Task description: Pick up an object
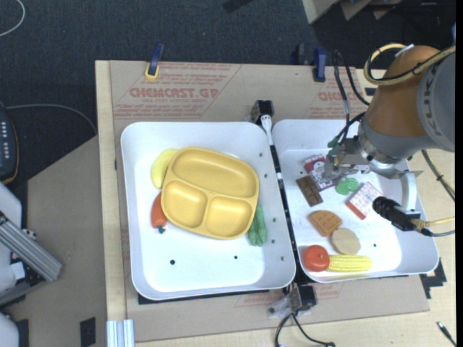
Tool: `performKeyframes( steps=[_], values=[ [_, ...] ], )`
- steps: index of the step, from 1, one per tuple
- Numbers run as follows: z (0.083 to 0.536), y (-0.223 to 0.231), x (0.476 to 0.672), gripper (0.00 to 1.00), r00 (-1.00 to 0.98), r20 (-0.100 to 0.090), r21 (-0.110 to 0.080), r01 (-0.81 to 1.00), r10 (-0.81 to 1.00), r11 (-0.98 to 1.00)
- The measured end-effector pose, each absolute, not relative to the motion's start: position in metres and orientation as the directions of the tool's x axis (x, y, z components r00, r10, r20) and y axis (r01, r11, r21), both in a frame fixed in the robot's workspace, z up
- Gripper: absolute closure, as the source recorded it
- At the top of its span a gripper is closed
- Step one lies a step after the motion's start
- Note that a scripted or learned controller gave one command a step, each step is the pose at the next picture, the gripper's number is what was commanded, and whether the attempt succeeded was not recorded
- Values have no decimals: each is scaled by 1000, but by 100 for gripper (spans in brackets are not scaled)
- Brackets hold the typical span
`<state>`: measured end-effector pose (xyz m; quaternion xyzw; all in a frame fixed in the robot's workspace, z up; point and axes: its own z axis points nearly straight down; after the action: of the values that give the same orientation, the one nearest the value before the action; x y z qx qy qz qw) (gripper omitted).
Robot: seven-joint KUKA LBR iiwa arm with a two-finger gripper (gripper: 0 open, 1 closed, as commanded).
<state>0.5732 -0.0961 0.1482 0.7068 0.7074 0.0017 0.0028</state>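
From my seat, the camera view has the arm (405,100) reaching in from the right, and the gripper (338,166) is parked low over the upper middle of the right bin (416,255). I honestly can't tell how its tip is set from this angle; the wrist hides it.

Right bin is busy. Just under the gripper there's a red and white packet (315,166), and a green toy piece (348,186) touching the gripper's lower side. A brown chocolate-bar-looking piece (309,191) lies just left of that, long axis running upper left to lower right, close to the divider rim between bins. Another red and white packet (361,199) sits right of the green piece. Lower down: a brown cookie-ish thing (325,222), a tan round one (346,241), a tomato (315,257) and a corn cob (350,264), the cob lying roughly flat left to right along the near rim, touching the tomato. Open floor is mostly the right and lower right part of this bin.

Left bin (137,194): a yellow divided plate (210,192) hogs the middle, with a banana (162,166) poking out at upper left, a red pepper (158,212) at left, something green (257,226) at its right edge. The near strip is open.
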Motion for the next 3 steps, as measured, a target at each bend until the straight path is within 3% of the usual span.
performKeyframes(
  steps=[2,3],
  values=[
    [227,-101,576,100,-1,-2,6,1000,1000,1],
    [218,-55,559,100,-5,3,-3,1000,1000,5]
  ],
)
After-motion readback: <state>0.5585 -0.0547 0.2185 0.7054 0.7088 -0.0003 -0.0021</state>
